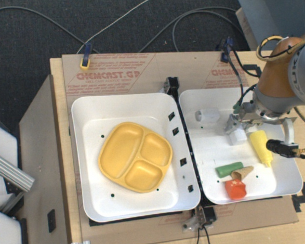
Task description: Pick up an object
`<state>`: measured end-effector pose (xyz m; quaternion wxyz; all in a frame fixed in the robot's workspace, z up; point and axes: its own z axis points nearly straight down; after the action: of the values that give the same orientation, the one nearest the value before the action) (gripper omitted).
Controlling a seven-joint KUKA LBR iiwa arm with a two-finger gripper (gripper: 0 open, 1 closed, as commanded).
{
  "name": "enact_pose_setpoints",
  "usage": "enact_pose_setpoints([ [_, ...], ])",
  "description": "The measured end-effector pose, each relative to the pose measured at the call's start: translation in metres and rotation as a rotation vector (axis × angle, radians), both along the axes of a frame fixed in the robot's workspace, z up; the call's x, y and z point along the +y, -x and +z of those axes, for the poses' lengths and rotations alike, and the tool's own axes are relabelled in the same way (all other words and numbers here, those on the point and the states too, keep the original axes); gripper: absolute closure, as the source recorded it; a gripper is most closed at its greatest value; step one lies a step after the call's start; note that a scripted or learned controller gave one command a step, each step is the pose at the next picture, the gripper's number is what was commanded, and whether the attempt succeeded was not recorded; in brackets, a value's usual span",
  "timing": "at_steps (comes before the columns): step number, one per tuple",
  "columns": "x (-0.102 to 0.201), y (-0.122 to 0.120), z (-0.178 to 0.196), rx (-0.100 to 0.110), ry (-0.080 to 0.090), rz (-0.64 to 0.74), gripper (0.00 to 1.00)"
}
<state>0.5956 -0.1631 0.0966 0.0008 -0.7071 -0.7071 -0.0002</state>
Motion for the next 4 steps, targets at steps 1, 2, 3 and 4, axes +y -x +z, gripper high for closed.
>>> enact_pose_setpoints([
  [1, 0.0, 0.0, 0.065, -0.008, 0.003, 0.001, 1.0],
  [2, 0.003, -0.01, 0.113, -0.006, 0.003, 0.002, 1.0],
  [3, -0.005, -0.009, 0.162, -0.006, 0.003, 0.002, 1.0],
  [4, 0.047, 0.005, 0.167, 0.001, -0.002, 0.006, 1.0],
])
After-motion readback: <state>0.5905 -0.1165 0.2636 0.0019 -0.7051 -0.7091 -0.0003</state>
